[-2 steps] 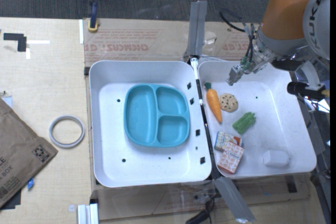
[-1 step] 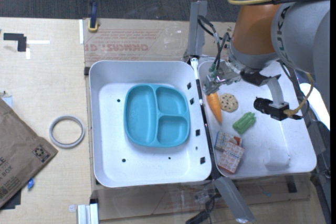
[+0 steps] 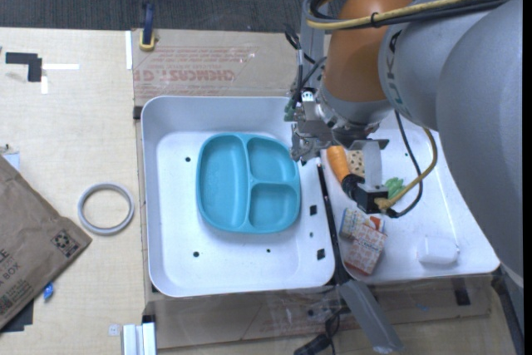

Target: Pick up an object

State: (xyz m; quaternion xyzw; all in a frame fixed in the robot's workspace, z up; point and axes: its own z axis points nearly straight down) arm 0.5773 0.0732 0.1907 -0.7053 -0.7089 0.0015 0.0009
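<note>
Teal divided plate [image 3: 248, 183], in the camera view, lies flat in the middle of the left bin [image 3: 170, 262]. The end effector [image 3: 304, 144] hangs at the plate's 2 o'clock rim; wide or narrow, I cannot tell. In the right bin [image 3: 407, 241] lies an orange toy carrot [image 3: 337, 162], with a printed carton [image 3: 363, 239] at its 5 o'clock. A tape ring [image 3: 105, 207] sits on the worktop [image 3: 66, 120].

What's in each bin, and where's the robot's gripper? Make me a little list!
left bin: blue plate with three sections
right bin: orange thing, packet, green thing, white lump
gripper: by the wall between the bins, at the plate's right edge
bench: tape ring
</note>
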